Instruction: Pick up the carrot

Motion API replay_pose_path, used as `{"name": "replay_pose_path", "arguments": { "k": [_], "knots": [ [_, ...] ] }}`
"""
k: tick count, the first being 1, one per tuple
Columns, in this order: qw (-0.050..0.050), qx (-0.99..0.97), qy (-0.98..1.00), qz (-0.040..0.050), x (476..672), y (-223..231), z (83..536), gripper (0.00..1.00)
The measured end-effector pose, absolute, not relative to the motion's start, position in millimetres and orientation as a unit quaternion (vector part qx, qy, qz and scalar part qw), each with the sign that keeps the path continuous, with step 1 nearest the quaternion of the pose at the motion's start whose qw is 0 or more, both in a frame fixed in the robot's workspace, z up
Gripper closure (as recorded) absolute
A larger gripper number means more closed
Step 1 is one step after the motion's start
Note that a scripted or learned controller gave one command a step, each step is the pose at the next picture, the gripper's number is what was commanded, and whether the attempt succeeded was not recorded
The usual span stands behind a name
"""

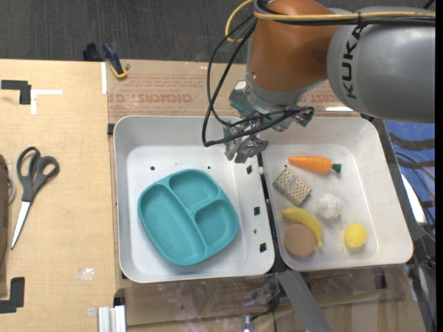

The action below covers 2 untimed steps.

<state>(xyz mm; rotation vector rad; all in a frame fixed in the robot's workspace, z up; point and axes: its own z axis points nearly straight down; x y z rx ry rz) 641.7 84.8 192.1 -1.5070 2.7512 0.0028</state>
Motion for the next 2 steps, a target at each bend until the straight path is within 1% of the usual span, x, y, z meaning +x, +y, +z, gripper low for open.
{"name": "replay_pose_path", "arguments": {
  "k": [1, 2],
  "knots": [
    [0.003, -0.553, 0.834, 0.0003, 660.0, 129, 199, 1.0],
    [0.003, -0.545, 0.839, 0.0002, 641.6, 140, 290, 1.0]
  ]
}}
